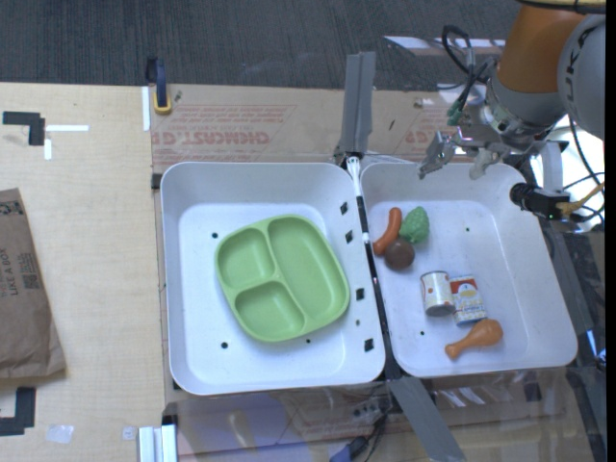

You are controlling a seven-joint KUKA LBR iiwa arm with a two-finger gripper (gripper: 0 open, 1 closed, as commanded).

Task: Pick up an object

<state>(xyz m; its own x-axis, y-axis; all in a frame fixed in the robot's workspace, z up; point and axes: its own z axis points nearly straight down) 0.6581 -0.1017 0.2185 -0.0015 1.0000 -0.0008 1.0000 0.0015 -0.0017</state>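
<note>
Two white bins sit side by side on the bench. Left bin (183, 287) has a green tray (281, 277) with three compartments, lying flat and turned a bit off square.

Right bin (520, 248) holds the pickable stuff, all in its left half:
- sausage (389, 229), orange-red, curved, near the divider
- green lump (416, 224), leafy-looking, just beside the sausage on its right
- dark brown ball (399, 253), touching the sausage's lower end
- can (452, 294), on its side, silver end facing left, red-and-white label
- drumstick (474, 338), orange-tan, lying near the front wall, thin end pointing left

Can and drumstick are close together but apart; both are well apart from the sausage group.

Gripper (460, 157) hangs over the right bin's back rim, near its back-left corner, well apart from every item. Fingers (430, 162) are spread, nothing between them. Orange band sits above it at top right.

Brown paper bag (24, 287) lies at the bench's left edge.
</note>
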